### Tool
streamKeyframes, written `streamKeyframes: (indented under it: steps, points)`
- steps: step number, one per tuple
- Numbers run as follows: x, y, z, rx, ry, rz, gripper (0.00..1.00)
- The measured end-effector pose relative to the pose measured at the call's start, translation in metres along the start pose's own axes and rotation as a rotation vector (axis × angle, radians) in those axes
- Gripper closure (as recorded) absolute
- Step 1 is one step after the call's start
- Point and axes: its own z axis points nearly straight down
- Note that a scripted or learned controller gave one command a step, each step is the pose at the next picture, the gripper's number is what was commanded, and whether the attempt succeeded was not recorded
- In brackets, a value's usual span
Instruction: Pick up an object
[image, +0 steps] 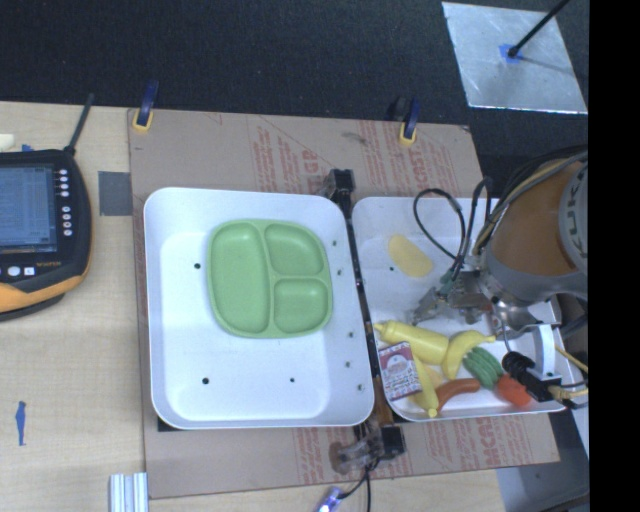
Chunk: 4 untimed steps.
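The pincer (438, 303) hangs low in the right bin (372, 236), and I cannot tell how it is set. Just below it lie a yellow banana (420, 340), a red box (398, 371) and other toys. A green plate (268, 277) sits in the left bin (175, 350).

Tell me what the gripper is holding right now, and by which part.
It cannot be told. The gripper sits low in the right bin, just above the yellow banana, with no item visibly between its tips.
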Motion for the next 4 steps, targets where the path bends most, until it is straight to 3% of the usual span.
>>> streamKeyframes:
  steps: [1, 2, 3, 4]
  points:
    - [-0.082, 0.048, 0.009, -0.003, 0.003, 0.007, 0.00]
    - [-0.084, 0.116, 0.008, -0.004, 0.002, 0.007, 0.00]
    - [-0.084, 0.090, -0.045, -0.003, 0.004, 0.008, 0.00]
    - [-0.082, 0.078, -0.008, -0.001, 0.003, 0.005, 0.00]
